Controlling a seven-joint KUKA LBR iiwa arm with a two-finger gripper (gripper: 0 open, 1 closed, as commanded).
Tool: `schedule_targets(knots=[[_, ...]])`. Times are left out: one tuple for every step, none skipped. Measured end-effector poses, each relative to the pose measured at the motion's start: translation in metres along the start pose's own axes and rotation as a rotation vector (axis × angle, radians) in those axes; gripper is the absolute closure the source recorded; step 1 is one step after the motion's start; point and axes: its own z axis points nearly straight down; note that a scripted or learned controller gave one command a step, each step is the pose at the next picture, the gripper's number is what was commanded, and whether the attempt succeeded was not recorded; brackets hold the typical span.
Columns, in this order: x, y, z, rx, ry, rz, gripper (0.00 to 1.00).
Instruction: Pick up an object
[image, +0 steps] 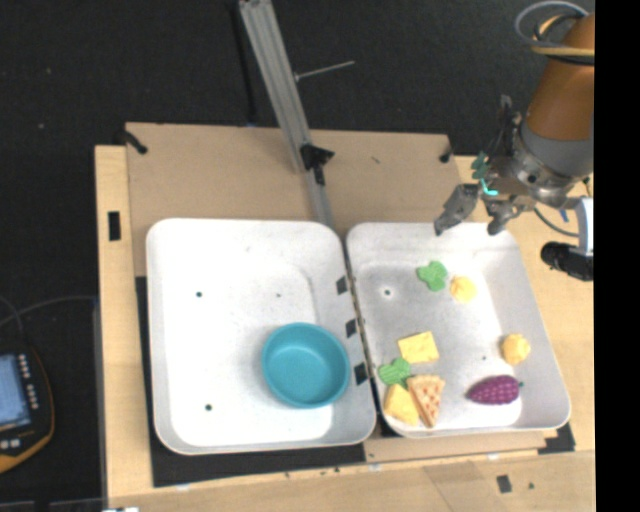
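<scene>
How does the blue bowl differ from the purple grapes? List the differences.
The blue bowl sits in the left bin; the purple grapes lie in the right bin. The blue bowl is much larger than the purple grapes. The blue bowl is alone in its bin; the purple grapes lie among other toy foods. Both rest near their bins' front edges, well away from the hand.

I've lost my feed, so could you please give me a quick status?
Gripper open, holding nothing, above right bin's far edge. Toy foods lie untouched in the bin; nearest, green piece. Nothing in the way.
</scene>
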Motion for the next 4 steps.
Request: schedule_targets(knots=[[0.005, 0.006, 0.047, 0.003, 0.0, -0.001, 0.0], [0.009, 0.014, 0.098, 0.005, 0.0, -0.002, 0.0], [0.006, 0.012, 0.162, 0.007, 0.001, 0.003, 0.0], [0.005, 0.015, 0.146, -0.004, -0.001, 0.003, 1.0]])
